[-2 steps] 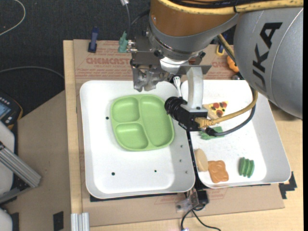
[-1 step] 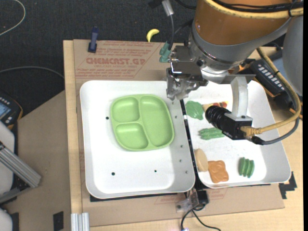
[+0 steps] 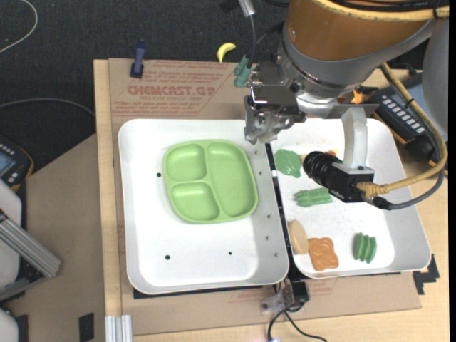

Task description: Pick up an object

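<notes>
My gripper [image 3: 261,130] hangs over the far end of the seam between the two bins, under the grey and orange arm. In the right bin [image 3: 402,212] lie a green leafy piece [image 3: 288,162], a green ridged piece [image 3: 313,197], a beige piece [image 3: 297,236], an orange piece [image 3: 323,254] and a small green bundle [image 3: 365,248]. The leafy piece is the nearest to the gripper, just to its front right. I see nothing held in the gripper. A black cylinder [image 3: 335,177] mounted on the arm hides part of the bin's middle.
The left bin [image 3: 142,212] holds a light green divided plate [image 3: 210,181]. A small orange item [image 3: 330,154] peeks out behind the black cylinder. Cables run off to the right. A cardboard sheet [image 3: 171,87] lies beyond the bins.
</notes>
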Motion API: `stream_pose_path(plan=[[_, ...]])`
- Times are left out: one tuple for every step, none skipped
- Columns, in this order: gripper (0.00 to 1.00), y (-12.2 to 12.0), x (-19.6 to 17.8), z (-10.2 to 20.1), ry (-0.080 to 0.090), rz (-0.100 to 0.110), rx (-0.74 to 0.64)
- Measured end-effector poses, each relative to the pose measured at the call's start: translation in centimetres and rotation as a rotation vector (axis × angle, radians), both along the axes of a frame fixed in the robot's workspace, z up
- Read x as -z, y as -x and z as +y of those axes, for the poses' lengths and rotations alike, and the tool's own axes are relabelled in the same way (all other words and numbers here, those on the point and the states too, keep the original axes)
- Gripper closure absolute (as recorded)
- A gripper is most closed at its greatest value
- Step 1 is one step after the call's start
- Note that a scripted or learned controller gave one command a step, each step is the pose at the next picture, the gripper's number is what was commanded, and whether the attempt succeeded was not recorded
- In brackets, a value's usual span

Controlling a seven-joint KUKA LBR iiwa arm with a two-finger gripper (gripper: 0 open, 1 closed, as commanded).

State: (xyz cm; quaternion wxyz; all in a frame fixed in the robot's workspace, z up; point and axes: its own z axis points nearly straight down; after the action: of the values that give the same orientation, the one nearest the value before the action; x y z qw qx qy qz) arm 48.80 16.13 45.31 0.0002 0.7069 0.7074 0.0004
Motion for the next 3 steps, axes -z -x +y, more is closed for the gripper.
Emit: stream_pose_path(plan=[[1.00,1.0,4.3,6.6,0.001,0.008,-0.006],[1.00,-1.8,17.2,5.3,0.006,0.012,0.004],[1.00,-3.7,-1.4,5.6,-0.008,-0.019,-0.001]])
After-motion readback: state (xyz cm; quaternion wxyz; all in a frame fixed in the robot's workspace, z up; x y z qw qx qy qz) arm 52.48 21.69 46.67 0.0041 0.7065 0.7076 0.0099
